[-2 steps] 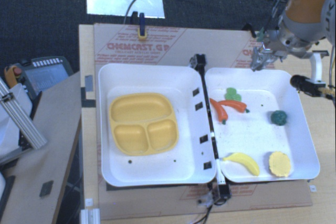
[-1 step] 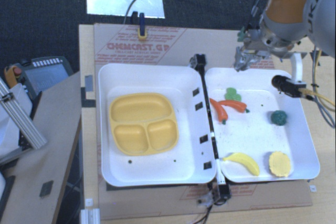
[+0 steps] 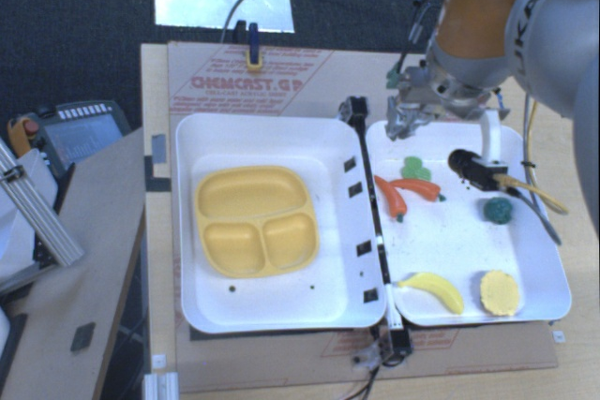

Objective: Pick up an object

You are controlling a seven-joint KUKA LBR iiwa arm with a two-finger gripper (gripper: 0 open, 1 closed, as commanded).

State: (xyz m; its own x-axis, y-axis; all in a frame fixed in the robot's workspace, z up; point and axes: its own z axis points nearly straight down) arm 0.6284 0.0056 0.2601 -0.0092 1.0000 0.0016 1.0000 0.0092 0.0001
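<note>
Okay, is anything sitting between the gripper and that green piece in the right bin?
Nothing visible does. The gripper hangs over the far end of the right bin, and the green piece lies just in front of it with bare white floor between. The orange carrot lies beyond it, nearer the camera.

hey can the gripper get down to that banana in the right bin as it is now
Probably yes. The banana lies alone near the front of the right bin, with bare floor around it, and the gripper hangs above the bin's back edge.
</note>
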